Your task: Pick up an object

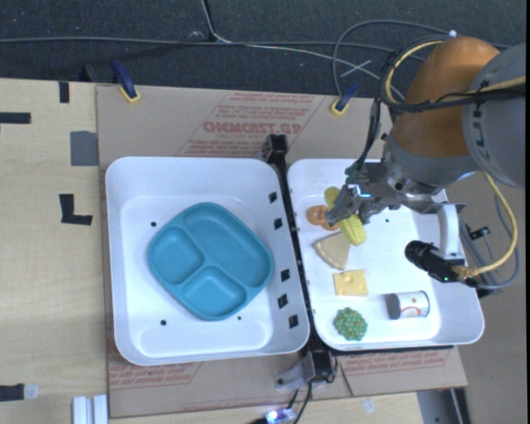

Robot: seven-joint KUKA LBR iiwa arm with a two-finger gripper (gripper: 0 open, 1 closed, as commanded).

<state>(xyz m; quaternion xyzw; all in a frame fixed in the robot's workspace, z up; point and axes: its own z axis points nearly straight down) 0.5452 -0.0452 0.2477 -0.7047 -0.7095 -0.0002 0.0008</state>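
My gripper (346,205) reaches into the upper left part of the right bin (459,325). It hangs right over a cluster of small toy foods. A yellow corn cob (354,230) lies just below it. An orange ring (317,216) sits to its left, and a small yellow-green piece (332,195) is partly hidden beneath it. Whether anything is in the gripper's grasp is not visible from this angle.
Lower in the right bin lie a tan bread slice (332,253), a yellow cheese square (350,283), a green broccoli (351,323) and a small can (408,305) on its side. The left bin (124,184) holds a blue divided plate (210,260). Cables trail at the right.
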